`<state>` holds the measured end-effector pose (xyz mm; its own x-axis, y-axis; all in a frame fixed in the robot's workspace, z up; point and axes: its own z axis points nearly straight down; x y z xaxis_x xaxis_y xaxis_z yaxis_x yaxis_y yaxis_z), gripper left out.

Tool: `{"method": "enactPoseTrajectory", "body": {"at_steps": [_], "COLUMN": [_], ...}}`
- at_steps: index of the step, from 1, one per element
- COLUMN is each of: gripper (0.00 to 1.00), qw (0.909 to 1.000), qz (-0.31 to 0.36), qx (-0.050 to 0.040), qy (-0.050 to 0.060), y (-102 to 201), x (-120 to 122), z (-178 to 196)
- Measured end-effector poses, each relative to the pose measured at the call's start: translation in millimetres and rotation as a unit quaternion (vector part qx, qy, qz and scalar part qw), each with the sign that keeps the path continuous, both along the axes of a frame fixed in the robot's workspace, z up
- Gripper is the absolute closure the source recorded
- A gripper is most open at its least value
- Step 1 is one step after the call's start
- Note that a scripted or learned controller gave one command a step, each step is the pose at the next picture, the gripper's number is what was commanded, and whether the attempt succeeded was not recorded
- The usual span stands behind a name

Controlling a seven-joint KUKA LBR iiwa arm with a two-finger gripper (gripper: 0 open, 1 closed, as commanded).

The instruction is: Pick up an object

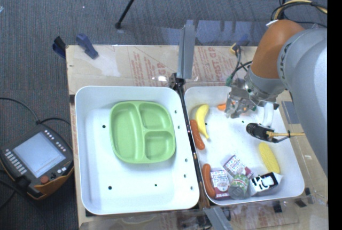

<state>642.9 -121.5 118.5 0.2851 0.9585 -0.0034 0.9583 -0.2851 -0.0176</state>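
Front-corner packets (231,174) and corn (269,157) sit untouched in the right bin (296,170), gripper (235,106) hovering above the rear near the banana (201,117), grip state unreadable, pick not done.

Hidden and cut-off bits, right-hand bin

The grey two-finger gripper (234,110) hangs over a small orange object (222,107), most of it tucked behind the metal, shape unreadable. The fat grey arm with its orange band (299,63) runs off the right edge. Labels on the small printed packets (227,173) are too tiny to read.
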Motion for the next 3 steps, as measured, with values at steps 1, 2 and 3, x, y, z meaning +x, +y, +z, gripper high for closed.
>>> {"method": "enactPoseTrajectory", "body": {"at_steps": [1,2,3], "gripper": [1.00,0.00,0.00], "qw": [0.9995,0.9995,0.9999], "qz": [-0.033,-0.031,-0.011], "qx": [0.0000,0.0034,0.0014], "qy": [-0.004,-0.004,-0.004], "y": [-84,-79,-68], "x": [-35,-34,-138], "z": [-29,-29,-36]}}
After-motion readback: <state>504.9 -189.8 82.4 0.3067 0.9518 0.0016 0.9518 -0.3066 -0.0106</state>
